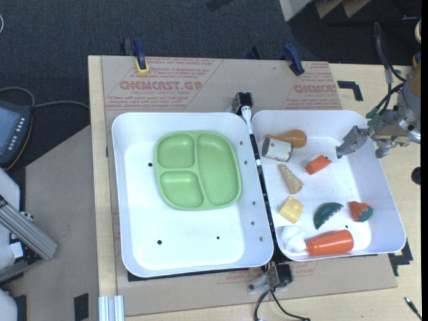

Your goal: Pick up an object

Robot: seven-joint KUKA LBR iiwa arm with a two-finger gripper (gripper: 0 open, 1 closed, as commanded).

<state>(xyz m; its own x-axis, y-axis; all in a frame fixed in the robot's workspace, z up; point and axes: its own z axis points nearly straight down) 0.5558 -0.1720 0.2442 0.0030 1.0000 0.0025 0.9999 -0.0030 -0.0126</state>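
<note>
1. The bench [200,79] is a brown board under both bins, with two blue clamps on its far edge.
2. The left bin [134,246] is white and shallow; it touches the right bin along a dark seam.
3. The right bin [394,209] is the same kind and holds all the small items.
4. The green tray [198,170] has three compartments and lies flat in the far half of the left bin.
5. The arm [409,112] reaches in from the right, over the far right corner of the right bin.
6. The gripper [364,142] hangs over the right bin's far right part. One finger [349,142] points left toward the red block; the other sits nearer the right wall. They stand apart, with nothing between them.
7. The orange carrot [329,243] lies on its side at the near wall of the right bin.
8. The pear [291,138] lies at the far left of that bin, touching the can [277,150].
9. The beige wedge [289,178] lies just near of the can.
10. The cheese [291,209] sits near of the wedge.
11. The dark green piece [328,213] lies right of the cheese.
12. The strawberry [360,210] lies just right of the green piece.
13. The red block [318,164] lies mid-bin, left of the gripper and apart from it.
14. A white lump [291,235] touches the carrot's left end.
</note>
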